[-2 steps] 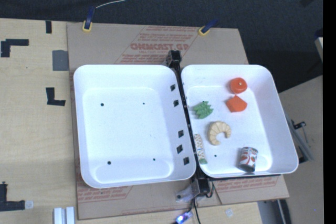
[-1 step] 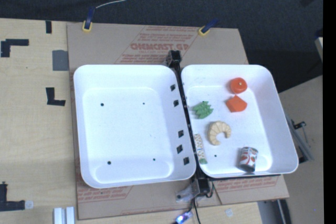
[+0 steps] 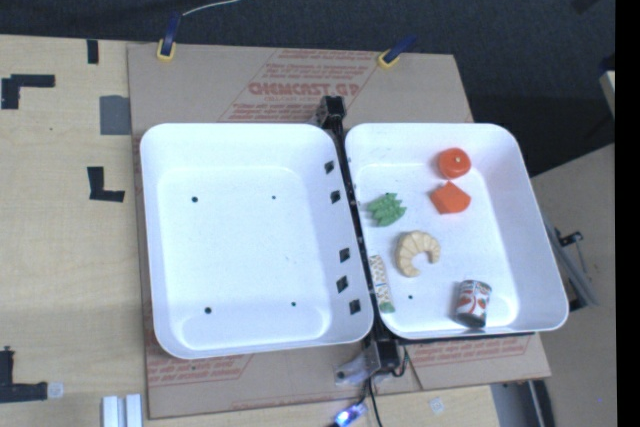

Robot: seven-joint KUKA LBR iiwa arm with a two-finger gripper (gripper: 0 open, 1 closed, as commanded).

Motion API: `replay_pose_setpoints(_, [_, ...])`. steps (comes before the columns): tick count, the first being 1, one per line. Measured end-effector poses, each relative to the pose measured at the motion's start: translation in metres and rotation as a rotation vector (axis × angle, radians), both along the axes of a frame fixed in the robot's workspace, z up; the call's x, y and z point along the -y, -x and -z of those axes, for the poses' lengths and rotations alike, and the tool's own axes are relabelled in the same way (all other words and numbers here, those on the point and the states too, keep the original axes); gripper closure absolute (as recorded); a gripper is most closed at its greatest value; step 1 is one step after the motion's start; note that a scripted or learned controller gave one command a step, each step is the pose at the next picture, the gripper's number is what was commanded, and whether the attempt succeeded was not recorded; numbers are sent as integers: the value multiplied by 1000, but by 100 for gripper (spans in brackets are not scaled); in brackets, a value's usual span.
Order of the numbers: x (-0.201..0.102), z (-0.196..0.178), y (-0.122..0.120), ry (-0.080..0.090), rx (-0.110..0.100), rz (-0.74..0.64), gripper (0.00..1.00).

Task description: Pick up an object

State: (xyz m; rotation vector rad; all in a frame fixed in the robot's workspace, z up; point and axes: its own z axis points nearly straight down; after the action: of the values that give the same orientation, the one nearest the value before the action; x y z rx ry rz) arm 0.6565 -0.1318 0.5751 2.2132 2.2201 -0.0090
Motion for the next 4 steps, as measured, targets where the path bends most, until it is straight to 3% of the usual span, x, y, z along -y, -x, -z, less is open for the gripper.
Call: replay_pose_setpoints(4, [-2,-40,-1,7,1,-2,100])
